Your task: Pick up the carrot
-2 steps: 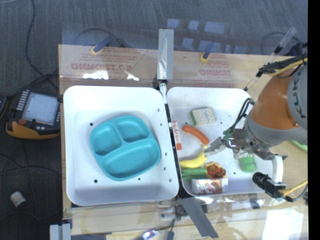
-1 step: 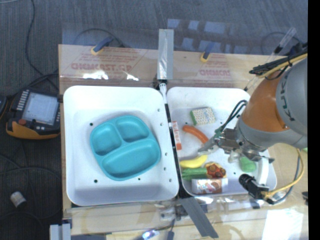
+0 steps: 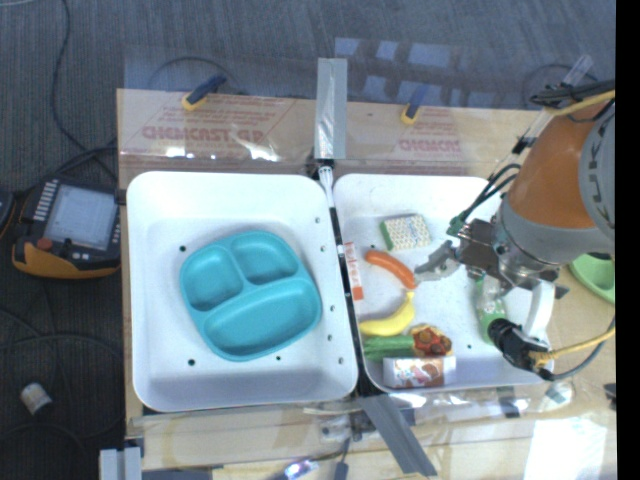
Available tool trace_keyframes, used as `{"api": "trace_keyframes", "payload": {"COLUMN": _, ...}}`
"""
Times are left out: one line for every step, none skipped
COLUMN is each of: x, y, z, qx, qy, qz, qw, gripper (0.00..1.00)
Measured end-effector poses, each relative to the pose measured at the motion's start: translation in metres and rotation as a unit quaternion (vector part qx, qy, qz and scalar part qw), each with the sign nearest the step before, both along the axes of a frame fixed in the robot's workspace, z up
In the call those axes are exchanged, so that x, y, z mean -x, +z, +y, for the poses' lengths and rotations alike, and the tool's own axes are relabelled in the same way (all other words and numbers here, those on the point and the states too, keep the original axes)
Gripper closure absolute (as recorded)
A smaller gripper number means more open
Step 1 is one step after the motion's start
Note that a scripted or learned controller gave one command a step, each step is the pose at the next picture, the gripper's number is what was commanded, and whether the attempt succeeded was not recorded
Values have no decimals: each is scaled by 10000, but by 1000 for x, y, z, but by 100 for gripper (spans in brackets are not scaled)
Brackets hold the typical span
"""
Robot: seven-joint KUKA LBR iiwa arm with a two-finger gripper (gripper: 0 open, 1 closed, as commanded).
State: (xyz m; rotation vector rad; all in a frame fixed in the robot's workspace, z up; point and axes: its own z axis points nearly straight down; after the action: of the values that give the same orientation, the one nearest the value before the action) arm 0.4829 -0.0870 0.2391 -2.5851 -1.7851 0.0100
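Toward the right half of the desk [image 3: 150, 108], inside the right bin [image 3: 450, 190], your carrot [image 3: 390, 266] lies slanted close to the wall that divides the two bins, roughly midway along it. Your gripper [image 3: 440, 260] hangs just beside the carrot's lower end, on the side away from the divider; whether it is released or clenched I cannot tell from this slant, and nothing can be seen held in it.

Watch the crowding. A banana [image 3: 392, 319] curls right below the carrot, nearly touching its tip, and a speckled green-edged sponge [image 3: 406, 232] sits just above, toward the desk's far edge. If you descend a little off line, you are likely to close on the banana's stem end, or nudge the carrot against the divider so it rolls out of reach.

The carrot is slim, smooth and rounded, so a grip across its tapered end would probably slip; aim for the middle and square the gripper to its slant. Nearer the front edge lie a green vegetable [image 3: 385, 347], a red berry cluster [image 3: 432, 341] and a small carton [image 3: 418, 371]; these sit well enough apart to matter less. The left bin [image 3: 160, 208] holds a blue divided plate [image 3: 252, 293], out of your way.
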Motion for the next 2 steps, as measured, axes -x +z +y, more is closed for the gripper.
{"api": "trace_keyframes", "payload": {"x": 1, "y": -47, "z": -9, "qx": 2, "qy": -662, "qz": 9, "qw": 9978, "gripper": 0}}
{"api": "trace_keyframes", "payload": {"x": 2, "y": -40, "z": -9, "qx": 8, "qy": -657, "qz": 41, "qw": 9978, "gripper": 100}}
